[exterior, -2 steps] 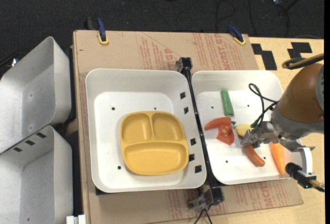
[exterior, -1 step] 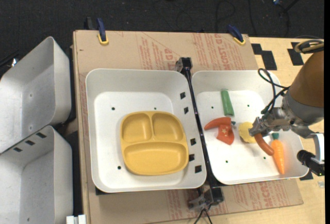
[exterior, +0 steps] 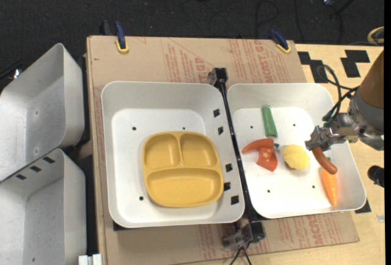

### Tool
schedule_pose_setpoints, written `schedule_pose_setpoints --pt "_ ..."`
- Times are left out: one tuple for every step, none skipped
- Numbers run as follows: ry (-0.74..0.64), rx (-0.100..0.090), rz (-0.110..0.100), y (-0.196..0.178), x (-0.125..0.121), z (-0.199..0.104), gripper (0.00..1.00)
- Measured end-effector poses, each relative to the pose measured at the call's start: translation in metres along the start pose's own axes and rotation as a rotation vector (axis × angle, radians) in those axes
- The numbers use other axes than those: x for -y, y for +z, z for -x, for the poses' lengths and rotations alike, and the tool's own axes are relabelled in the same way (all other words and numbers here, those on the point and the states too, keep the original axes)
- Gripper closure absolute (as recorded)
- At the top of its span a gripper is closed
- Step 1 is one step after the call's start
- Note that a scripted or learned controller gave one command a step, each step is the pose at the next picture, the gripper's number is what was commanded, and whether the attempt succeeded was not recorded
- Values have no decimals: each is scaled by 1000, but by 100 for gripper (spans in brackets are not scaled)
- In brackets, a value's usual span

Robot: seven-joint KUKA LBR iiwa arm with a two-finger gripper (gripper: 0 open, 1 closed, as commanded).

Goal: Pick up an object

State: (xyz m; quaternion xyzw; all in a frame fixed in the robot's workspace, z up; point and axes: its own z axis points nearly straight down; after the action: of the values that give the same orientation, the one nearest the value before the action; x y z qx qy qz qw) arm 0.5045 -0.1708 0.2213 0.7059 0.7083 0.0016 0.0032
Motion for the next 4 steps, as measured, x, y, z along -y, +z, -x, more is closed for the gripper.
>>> schedule_pose_setpoints --pt "1 -1 -6 6 0 0 100" --pt "-5 -4 -5 1 -16 -62 100" --pt "-6 -4 -5 -7 -31 -122 100" --pt "-4 -3 -5 -1 -53 -167 100"
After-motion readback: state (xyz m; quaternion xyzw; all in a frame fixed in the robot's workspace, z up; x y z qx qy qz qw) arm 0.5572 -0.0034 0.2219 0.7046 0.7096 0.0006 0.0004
